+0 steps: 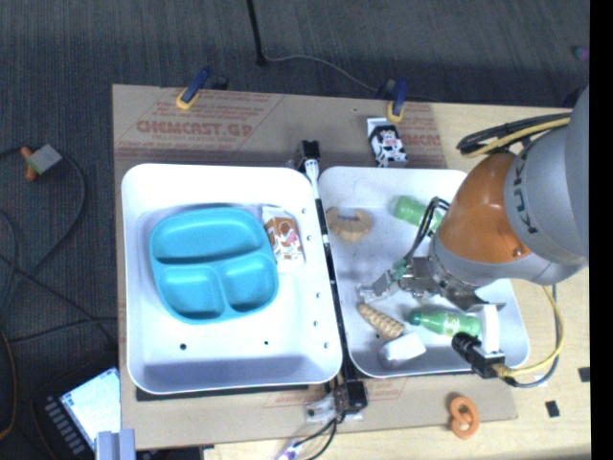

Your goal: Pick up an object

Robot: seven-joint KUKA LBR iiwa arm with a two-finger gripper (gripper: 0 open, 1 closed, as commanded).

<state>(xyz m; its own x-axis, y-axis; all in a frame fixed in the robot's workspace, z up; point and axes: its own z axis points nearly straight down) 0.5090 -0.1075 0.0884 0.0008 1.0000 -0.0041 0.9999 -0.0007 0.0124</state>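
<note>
My gripper (391, 283) hangs low over the middle of the right bin (335, 257), under the orange-banded wrist (484, 223). Just below it lies a tan ridged piece (381, 320). A green bottle (441, 323) lies on its side to the right of that piece, partly under the arm. A white block (402, 350) sits near the bin's front wall. Toward the back rest a tan ring (350, 223) and a green object (412, 209) that the wrist partly hides. I see nothing clearly held.
The left bin (134, 286) holds a blue divided tray (211, 262) and a small printed packet (283, 238). A black bar (324, 247) runs between the bins. Outside lie an orange ring (464, 415) at the front and a small cow figure (387, 145) at the back.
</note>
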